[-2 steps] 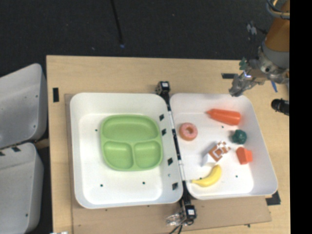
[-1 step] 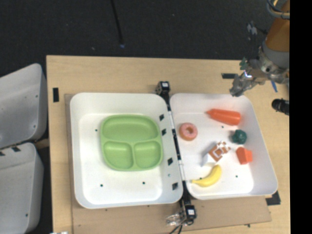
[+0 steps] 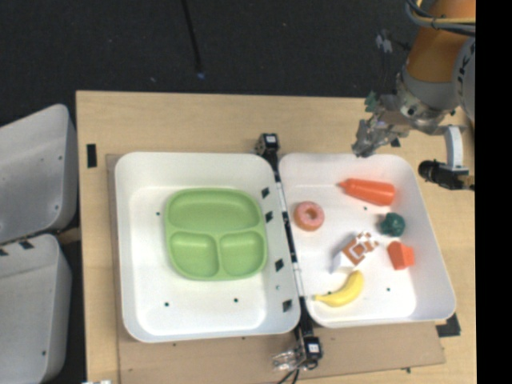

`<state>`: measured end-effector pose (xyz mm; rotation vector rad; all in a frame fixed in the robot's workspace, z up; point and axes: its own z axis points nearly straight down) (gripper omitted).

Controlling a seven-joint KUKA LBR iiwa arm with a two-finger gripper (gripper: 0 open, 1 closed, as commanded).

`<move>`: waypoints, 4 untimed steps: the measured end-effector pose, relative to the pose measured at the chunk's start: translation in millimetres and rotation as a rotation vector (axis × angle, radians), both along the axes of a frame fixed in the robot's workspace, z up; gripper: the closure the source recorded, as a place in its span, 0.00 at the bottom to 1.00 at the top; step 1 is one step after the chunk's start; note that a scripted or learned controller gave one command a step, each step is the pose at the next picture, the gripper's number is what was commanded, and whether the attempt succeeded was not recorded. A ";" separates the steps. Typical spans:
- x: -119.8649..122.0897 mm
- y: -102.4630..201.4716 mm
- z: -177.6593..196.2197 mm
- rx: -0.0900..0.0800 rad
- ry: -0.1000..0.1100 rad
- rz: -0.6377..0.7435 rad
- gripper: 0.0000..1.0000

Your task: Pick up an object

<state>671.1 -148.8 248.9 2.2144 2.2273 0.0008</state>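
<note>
Arm w/ orange band comes in from upper right; gripper (image 3: 374, 138) hangs over the far edge of the right bin (image 3: 432, 294), just above its back rim, nothing between it and the bench but bare wood and rim. Can't tell jaw state, too small and dark at this angle. No obj seen in its grasp. Right bin holds the pickable stuff: orange carrot (image 3: 368, 190) lying roughly sideways near the back, closest obj to the gripper but apart from it; pink donut (image 3: 309, 215) by the bin's left wall; dark green round piece (image 3: 391, 224) just below the carrot's right end; small orange-red block (image 3: 401, 254) right below that, near but not touching; white-and-brown box-like item (image 3: 357, 250) mid-bin, tilted; yellow banana (image 3: 342, 291) at the front, just below the box item, curved, tips pointing up-right and left. Left bin (image 3: 144, 310) holds a green divided tray (image 3: 214, 233), 3 compartments, sitting flat about centre. Bins sit side by side, touching along the middle seam, on a tan bench (image 3: 96, 134).
</note>
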 end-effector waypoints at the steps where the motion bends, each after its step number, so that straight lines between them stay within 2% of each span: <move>1: -8.2 53.7 -11.5 0.000 0.003 -0.001 1.00; 2: -23.5 113.8 -7.5 0.001 0.002 0.000 1.00; 4: -51.4 210.7 -18.6 0.001 0.003 0.001 1.00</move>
